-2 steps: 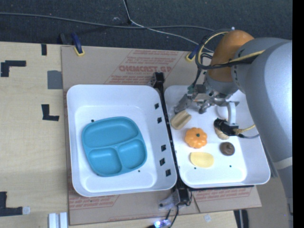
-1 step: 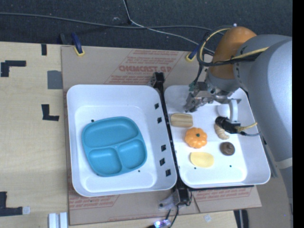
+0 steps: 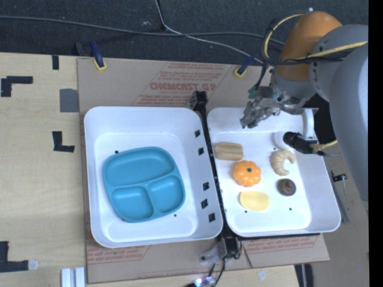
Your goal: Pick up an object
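The gripper hangs above the right bin's far corner, fingers spread, carrying nothing. Just toward the near side lies the bread roll, with the pumpkin beyond it. I'd drop straight over the roll, straddling its short width.

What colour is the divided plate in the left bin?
Light blue; the divided plate shows clearly in the camera view.

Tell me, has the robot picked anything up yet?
Not yet. The bread roll, pumpkin, croissant, chocolate donut and yellow slice all lie in the right bin. The end effector hangs above that bin's far corner, carrying nothing. The whole pick remains.
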